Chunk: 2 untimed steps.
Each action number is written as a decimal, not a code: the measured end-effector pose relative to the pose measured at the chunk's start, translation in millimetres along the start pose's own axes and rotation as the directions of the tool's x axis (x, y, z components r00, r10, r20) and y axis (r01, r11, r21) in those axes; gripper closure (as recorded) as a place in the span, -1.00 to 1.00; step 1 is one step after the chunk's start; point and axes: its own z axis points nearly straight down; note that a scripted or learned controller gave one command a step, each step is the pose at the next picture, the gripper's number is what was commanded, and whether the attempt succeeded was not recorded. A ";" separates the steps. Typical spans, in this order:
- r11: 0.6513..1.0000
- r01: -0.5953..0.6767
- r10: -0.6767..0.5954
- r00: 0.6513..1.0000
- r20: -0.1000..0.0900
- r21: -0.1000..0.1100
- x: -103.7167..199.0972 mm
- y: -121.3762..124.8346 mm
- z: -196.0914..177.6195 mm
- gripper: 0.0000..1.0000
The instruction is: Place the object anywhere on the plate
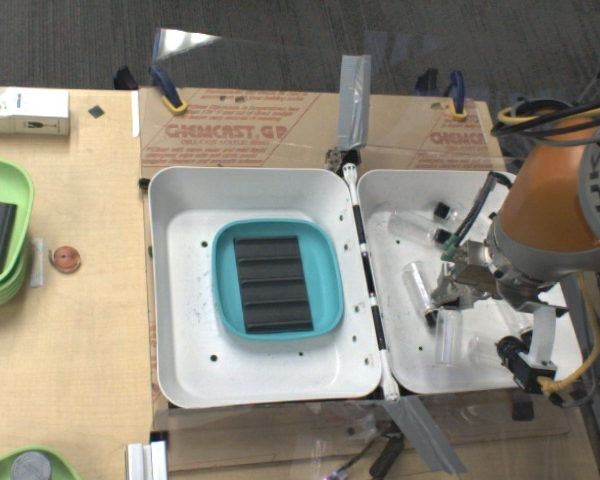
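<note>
A teal plate (pixel 327 268) with a black ridged insert lies in the middle of the left white bin (pixel 180 298). Several clear plastic tubes lie in the right bin (pixel 400 358): one tube (pixel 417 282) slants near the bin's middle and another tube (pixel 447 336) lies nearer the front. My gripper (pixel 448 290) is low in the right bin between these two tubes, below the orange wrist band (pixel 545 203). The arm hides what is directly under the gripper.
Two small black caps (pixel 441 211) lie at the back of the right bin. A ridge (pixel 365 268) divides the two bins. A green tray (pixel 5 233) sits at the far left of the bench, and cardboard (pixel 240 128) lies behind the bins.
</note>
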 end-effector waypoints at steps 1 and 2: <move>0.980 0.197 -0.197 0.980 0.001 -0.001 71.3 -13.4 -8.7 1.00; 0.966 0.258 -0.258 0.966 0.002 0.000 113.4 13.6 0.4 1.00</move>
